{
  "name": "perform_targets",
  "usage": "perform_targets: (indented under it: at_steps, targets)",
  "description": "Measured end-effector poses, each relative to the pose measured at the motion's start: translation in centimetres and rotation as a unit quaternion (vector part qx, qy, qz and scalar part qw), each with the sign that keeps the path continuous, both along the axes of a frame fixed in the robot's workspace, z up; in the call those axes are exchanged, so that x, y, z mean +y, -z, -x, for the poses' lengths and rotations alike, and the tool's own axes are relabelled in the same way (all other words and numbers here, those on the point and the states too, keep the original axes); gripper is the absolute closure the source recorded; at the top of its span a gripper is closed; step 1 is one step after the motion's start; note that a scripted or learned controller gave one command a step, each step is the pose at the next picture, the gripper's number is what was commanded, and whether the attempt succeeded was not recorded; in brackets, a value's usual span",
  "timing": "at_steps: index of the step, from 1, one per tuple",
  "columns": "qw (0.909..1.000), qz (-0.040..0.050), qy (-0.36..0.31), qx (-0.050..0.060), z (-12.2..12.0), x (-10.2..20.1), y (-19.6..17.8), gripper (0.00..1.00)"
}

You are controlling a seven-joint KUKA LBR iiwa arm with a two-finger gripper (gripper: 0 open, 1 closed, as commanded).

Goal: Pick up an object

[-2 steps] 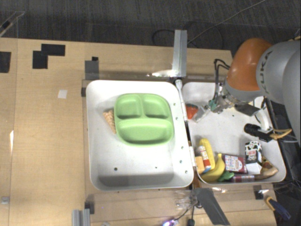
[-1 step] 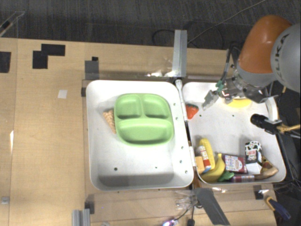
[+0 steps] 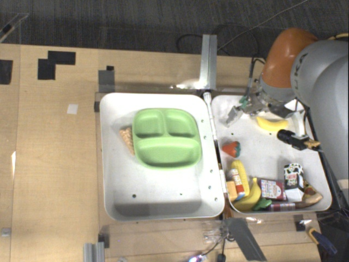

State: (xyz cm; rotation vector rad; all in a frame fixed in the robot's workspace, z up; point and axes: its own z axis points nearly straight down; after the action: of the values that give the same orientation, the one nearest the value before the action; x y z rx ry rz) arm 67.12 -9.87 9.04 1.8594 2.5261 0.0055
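banana pile (image 3: 248,192) far below tool | tool (image 3: 235,115) grip state: we can't tell | risk: we close on nothing, strawberry (image 3: 231,148) sits apart

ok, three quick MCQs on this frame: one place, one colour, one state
1. The green divided plate lies in: A) left bin B) right bin C) on the bench
2. The strawberry toy is: A) blue B) red C) white
3. The gripper is: A) over the left bin B) outside both bins C) over the right bin's far end

Answers: 1 A, the plate sits within the left bin's walls. 2 B, red body with green top. 3 C, it hangs at that bin's far end, beside the banana.
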Motion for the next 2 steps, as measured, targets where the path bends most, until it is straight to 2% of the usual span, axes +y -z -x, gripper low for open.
perform_targets:
  at_steps: [1,2]
  targets:
    - [1.0,0.0,0.004,-0.003,3.7,-0.4,0.0,0.0]
    - [0.9998,0.0002,0.017,-0.006,8.3,1.0,-0.2,0.0]
